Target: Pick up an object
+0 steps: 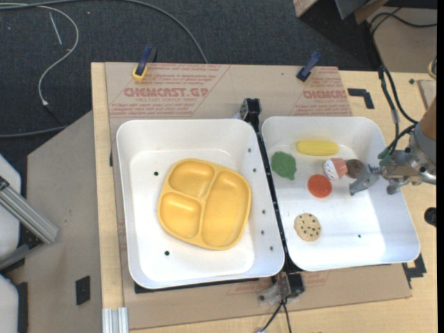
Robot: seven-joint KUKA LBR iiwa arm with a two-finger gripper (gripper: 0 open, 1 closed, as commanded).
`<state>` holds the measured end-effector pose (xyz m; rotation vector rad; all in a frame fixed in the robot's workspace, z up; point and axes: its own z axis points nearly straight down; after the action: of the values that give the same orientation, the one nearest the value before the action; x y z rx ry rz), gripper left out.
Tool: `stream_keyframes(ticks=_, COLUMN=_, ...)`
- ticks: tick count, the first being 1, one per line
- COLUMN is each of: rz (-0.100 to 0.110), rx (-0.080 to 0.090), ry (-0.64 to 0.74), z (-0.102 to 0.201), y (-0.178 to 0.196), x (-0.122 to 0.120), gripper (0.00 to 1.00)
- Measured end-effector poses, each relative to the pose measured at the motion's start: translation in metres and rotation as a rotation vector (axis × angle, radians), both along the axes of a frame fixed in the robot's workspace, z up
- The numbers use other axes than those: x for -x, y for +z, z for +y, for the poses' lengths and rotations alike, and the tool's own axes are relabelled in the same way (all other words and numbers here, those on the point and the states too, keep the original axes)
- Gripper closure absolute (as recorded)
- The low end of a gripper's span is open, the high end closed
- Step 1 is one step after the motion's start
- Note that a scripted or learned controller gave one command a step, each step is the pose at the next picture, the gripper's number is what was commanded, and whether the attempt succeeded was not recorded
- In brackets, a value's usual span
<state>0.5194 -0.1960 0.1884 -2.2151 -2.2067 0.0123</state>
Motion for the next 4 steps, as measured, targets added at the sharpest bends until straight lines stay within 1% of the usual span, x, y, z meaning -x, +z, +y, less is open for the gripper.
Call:
stream_keyframes(ticks=1, rz=-0.015, rx=0.004, ry=0.004, z=0.001, y=0.008, x=-0.003, gripper=0.0)
stream_keyframes(ticks=2, rz=-0.012, rx=0.002, ry=0.006, z=0.007, y=-0.044, x=-0.012, gripper=0.0)
stream_keyframes(ticks=3, rz=-0.013, rx=0.002, ry=0.004, z=0.008, y=-0.095, x=-0.012, gripper=0.0)
stream_keyframes(ticks=4, rz=-0.016, rx=0.003, ry=0.004, z=0.008, y=-0.083, x=-0.013, gripper=1.0)
